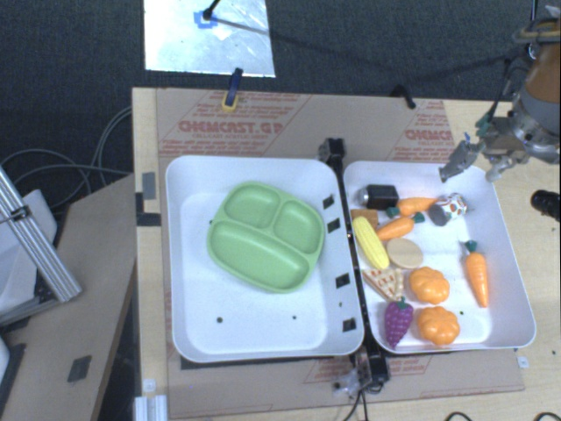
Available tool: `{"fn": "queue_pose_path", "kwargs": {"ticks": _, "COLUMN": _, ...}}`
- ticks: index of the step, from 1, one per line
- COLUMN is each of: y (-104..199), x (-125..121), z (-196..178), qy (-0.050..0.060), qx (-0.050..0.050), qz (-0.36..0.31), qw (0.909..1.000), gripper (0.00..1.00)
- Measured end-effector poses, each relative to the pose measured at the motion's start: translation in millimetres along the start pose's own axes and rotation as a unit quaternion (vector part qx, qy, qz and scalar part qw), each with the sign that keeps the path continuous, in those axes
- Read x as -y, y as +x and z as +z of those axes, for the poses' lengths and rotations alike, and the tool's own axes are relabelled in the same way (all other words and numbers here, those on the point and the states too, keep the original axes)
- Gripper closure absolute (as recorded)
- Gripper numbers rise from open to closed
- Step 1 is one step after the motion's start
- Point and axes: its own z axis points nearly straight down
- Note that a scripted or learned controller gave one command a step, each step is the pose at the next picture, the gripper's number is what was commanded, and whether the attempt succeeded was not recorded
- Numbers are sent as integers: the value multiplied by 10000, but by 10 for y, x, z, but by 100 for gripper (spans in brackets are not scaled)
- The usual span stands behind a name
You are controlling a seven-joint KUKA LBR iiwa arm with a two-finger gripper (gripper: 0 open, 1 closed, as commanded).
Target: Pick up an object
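Note:
My gripper (479,161) hangs above the far right corner of the right bin (513,274), its two fingers spread open with nothing between them. Below it the bin holds toy food: a yellow corn cob (370,241), two carrots (401,226) near a small black block (382,195), another carrot (476,273) at the right, two orange pumpkins (429,285), purple grapes (397,319), a tan round disc (405,253), a waffle piece (384,281) and a small white and red object (450,207). The gripper is clear of all of them.
The left bin (254,331) holds a green divided plate (266,235). A black divider with clips (346,235) runs between the bins. Both bins rest on cardboard (263,125). A shiny metal sheet (208,24) lies on the dark floor beyond, and a metal frame (31,244) stands at the left.

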Motion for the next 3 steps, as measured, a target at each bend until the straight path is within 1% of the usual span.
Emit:
{"fn": "queue_pose_path", "kwargs": {"ticks": 1, "y": 6, "x": -21, "z": -76, "qy": -58, "qx": 12, "qz": -14, "qw": 10000, "gripper": 0}}
{"fn": "queue_pose_path", "kwargs": {"ticks": 2, "y": -45, "x": 53, "z": 404, "qy": -41, "qx": 8, "qz": -2, "qw": 10000, "gripper": 0}}
{"fn": "queue_pose_path", "kwargs": {"ticks": 3, "y": -77, "x": -47, "z": 932, "qy": -40, "qx": 8, "qz": -6, "qw": 10000, "gripper": 0}}
